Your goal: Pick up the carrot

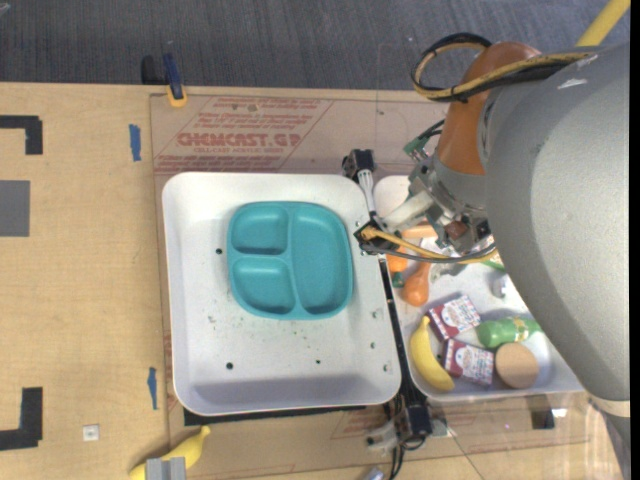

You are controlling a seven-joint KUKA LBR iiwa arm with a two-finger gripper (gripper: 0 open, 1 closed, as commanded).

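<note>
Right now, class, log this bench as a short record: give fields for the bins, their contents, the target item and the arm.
left bin: holds a teal divided plate
right bin: holds mixed toy food
target: carrot, orange, near the right bin's left wall
neighbours: banana below the carrot; two small cartons; a tan egg-like item
arm: reaches in from the right, over the right bin
gripper: above the carrot area; finger state cannot be told
</note>
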